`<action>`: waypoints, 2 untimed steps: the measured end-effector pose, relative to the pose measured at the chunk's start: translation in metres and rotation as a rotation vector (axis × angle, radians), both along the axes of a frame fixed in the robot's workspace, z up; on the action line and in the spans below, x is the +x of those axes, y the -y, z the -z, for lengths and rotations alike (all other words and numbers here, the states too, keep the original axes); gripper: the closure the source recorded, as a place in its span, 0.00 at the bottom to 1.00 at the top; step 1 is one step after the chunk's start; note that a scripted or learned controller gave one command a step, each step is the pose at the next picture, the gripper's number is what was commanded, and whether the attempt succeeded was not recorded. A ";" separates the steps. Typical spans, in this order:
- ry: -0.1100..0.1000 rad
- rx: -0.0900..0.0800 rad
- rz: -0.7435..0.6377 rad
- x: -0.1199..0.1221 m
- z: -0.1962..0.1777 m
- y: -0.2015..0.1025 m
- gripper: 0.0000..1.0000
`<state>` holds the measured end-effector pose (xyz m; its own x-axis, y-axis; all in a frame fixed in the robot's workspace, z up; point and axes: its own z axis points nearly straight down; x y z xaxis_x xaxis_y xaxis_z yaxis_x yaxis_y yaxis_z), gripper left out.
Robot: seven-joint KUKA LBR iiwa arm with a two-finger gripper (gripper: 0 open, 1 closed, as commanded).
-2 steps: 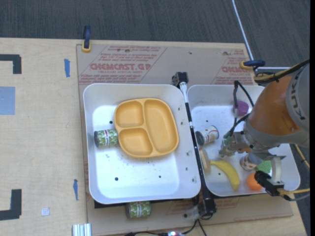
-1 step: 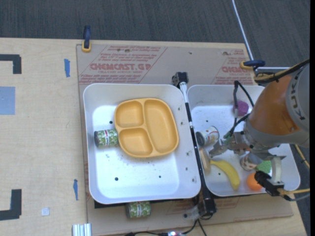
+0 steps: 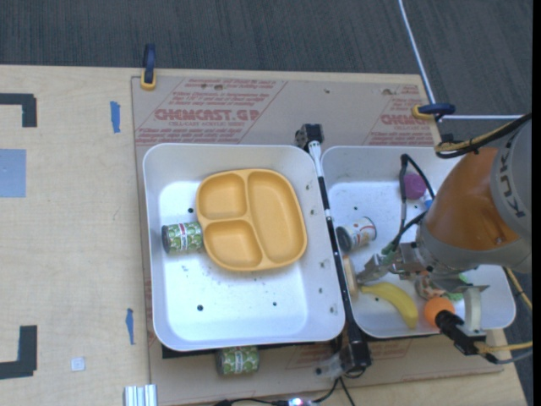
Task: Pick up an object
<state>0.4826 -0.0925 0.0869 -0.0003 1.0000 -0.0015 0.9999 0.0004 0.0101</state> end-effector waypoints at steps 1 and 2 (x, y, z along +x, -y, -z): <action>0.006 -0.002 0.000 0.002 -0.011 0.000 1.00; -0.007 0.003 -0.002 -0.002 -0.098 -0.076 1.00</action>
